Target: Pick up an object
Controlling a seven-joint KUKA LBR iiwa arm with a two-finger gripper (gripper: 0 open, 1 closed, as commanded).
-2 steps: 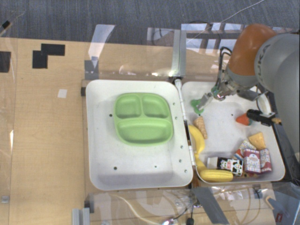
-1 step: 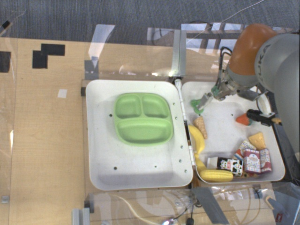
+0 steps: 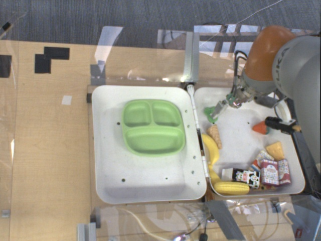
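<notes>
Bright, even overhead light; soft shadows inside the two shallow white plastic bins (image 3: 150,192); slightly soft focus, clear panels glinting faintly.

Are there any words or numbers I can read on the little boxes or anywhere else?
No text can be read.
Red carton: has printing, too small and blurred to read.
Black-and-white cow-patterned carton: printing too blurred to read.
Black shapes on the bench: plain blocks, not letters.
Green divided plate: no writing.
</notes>
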